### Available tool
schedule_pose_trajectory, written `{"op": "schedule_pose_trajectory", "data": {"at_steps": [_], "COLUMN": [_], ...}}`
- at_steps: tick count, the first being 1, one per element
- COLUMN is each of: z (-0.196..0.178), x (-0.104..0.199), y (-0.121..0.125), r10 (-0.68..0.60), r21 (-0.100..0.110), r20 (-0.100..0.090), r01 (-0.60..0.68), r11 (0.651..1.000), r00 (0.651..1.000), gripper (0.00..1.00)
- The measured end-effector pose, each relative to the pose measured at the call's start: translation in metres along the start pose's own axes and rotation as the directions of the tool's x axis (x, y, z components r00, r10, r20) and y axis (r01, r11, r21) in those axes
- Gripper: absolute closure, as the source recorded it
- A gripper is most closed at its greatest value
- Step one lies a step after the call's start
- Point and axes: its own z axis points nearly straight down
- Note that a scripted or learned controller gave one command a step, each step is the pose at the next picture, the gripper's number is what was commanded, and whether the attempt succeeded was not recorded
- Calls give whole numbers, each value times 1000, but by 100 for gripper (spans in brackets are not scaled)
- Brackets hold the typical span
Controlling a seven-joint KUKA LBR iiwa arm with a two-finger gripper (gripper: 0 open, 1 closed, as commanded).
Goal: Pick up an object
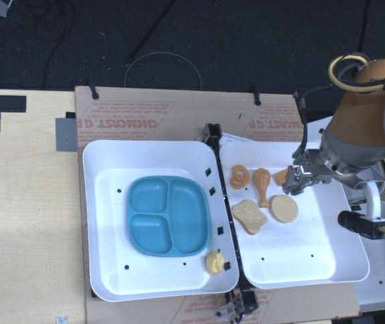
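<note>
In the right bin (313,262) lie a pretzel (239,177), a chicken drumstick (262,184), a slice of bread (249,216) and a round pale cookie (284,208). A small orange piece (281,177) lies just left of the gripper. My gripper (297,180) hangs low over the bin's upper right part, above the cookie and right of the drumstick. I see nothing held between its fingers. A yellow lump (214,262) sits in the left bin's near right corner.
The left bin (104,181) holds a blue divided plate (166,214). A black divider with clips (220,201) runs between the bins. The near half of the right bin is bare white floor. Cardboard lies under both bins.
</note>
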Motion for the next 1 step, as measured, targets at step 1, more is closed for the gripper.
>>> {"op": "schedule_pose_trajectory", "data": {"at_steps": [1], "z": [-8], "x": [51], "y": [4], "r10": [0], "r21": [0], "r20": [0], "r01": [0], "r11": [1000], "r00": [1000], "gripper": [100]}}
